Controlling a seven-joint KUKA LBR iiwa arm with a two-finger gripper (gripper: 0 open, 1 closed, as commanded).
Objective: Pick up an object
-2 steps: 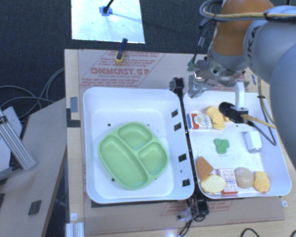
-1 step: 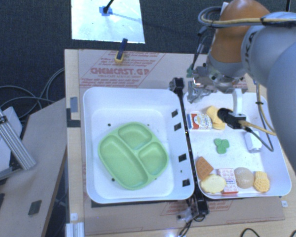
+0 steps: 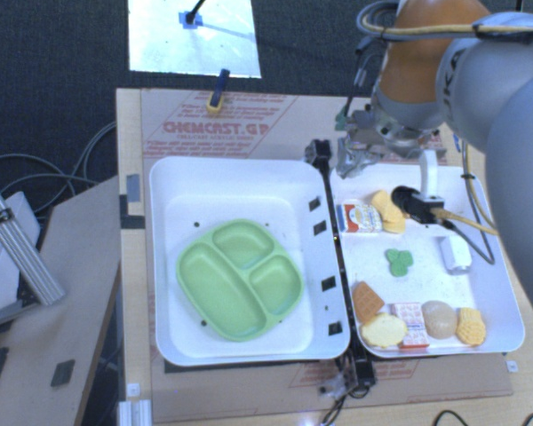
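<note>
right bin (image 3: 502, 313): gripper (image 3: 354, 160) above milk carton (image 3: 360, 216).

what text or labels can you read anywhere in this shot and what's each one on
"CHEMCAST GP": red print on the brown sheet behind the bins; the smaller red lines around it are too blurred to read.
Red and white packet in the right bin: print too small to read.
Red and white packet near the front edge: likewise unreadable.
</note>
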